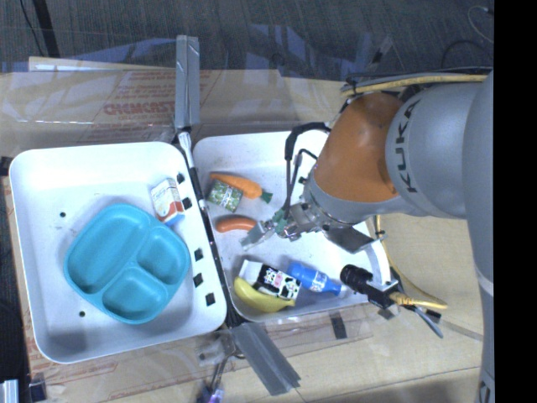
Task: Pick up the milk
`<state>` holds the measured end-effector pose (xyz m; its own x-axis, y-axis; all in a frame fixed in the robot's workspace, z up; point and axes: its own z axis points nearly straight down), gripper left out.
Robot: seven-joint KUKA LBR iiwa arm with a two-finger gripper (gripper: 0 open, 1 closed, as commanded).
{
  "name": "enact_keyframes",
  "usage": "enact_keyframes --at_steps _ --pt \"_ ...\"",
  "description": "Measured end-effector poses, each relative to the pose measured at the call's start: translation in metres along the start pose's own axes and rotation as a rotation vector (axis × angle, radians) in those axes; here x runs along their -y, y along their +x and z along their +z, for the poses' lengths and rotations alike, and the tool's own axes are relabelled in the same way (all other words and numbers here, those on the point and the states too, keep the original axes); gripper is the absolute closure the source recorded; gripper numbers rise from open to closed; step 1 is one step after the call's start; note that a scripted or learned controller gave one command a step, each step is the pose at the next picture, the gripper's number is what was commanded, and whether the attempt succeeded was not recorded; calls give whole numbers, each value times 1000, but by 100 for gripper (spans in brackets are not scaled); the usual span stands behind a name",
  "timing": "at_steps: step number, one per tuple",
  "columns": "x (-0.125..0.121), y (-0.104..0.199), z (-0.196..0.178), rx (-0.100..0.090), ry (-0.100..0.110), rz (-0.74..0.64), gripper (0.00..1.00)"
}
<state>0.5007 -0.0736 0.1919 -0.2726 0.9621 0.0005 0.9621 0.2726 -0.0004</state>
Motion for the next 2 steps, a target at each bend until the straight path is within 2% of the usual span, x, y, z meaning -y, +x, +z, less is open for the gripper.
enact_keyframes --at_steps 1,2 --pt "31 -19 74 -2 4 177 0" --pt "29 -13 101 -4 4 -154 0"
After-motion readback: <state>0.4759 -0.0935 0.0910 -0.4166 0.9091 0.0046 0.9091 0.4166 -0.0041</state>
